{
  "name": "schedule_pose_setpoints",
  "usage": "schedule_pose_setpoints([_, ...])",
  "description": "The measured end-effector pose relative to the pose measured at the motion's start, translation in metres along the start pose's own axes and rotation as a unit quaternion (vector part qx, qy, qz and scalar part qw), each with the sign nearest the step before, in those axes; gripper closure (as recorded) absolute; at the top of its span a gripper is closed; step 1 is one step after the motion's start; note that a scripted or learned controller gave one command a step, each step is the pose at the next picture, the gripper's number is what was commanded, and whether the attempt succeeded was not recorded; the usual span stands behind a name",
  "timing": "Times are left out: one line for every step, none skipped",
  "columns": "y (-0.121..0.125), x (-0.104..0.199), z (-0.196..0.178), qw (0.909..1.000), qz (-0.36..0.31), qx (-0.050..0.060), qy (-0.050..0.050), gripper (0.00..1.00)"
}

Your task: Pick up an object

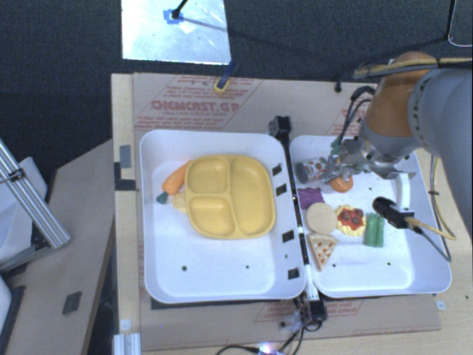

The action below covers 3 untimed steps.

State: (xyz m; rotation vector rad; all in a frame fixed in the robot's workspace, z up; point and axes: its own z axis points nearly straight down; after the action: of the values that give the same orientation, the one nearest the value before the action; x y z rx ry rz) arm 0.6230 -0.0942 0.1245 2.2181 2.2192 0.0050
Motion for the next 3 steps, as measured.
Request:
schedule_pose_setpoints([-0.001, 0.007, -0.047, 1.0000, -0.002, -0.001, 0.000, 1.00])
schedule_pose_setpoints([0.000, 0.007, -0.101, 1.0000, -0.003, -0.001, 0.000, 1.00])
schedule_pose_setpoints([-0.015, 0.067, -0.105, 1.0000, -0.005, 0.002, 0.002, 1.00])
